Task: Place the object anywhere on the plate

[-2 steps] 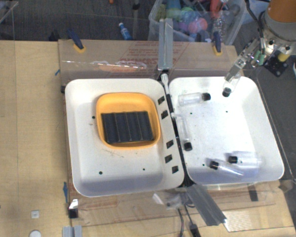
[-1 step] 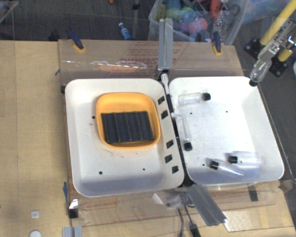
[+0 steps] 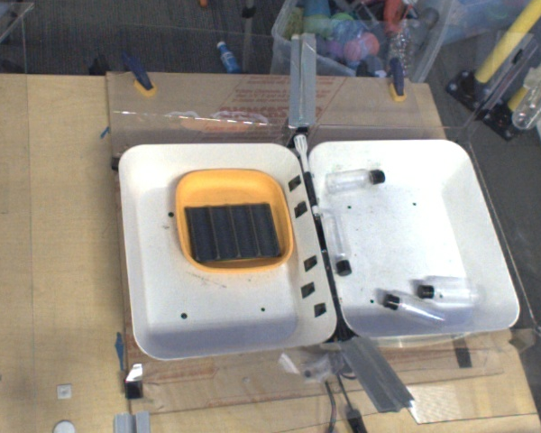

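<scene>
Two white bins: left bin (image 3: 149, 269), right bin (image 3: 433, 233). Orange plate (image 3: 230, 181) sits in the left bin, and a black ridged slab (image 3: 233, 233) lies flat on it, inside the rim, so the task looks done. Three clear tubes with black caps are in the right bin: near corner (image 3: 437, 290), far edge (image 3: 353, 179), along the divider (image 3: 332, 237). Gripper opening and load: cannot tell. Risks: a re-grasp could drag the slab off or tilt the plate, and the see-through tubes invite missed or slipping pinches.

no readable text, labels or numbers
</scene>
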{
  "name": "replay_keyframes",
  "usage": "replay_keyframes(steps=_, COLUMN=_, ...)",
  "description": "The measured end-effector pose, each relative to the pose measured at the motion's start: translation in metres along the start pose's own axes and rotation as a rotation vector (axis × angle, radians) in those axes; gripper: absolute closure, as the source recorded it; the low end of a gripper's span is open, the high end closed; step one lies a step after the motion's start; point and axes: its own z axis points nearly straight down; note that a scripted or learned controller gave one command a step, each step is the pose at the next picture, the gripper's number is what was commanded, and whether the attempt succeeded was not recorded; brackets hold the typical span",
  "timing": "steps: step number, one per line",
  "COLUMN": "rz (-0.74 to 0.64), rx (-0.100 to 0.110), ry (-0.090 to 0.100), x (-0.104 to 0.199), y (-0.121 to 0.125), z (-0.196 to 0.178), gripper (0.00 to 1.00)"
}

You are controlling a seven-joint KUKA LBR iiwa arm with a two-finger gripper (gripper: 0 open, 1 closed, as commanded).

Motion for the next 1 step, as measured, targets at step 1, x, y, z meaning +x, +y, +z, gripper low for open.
replay_keyframes(steps=1, rz=-0.167, rx=0.000, ry=0.000, x=-0.0040, y=0.0051, z=0.0003, gripper=1.00)
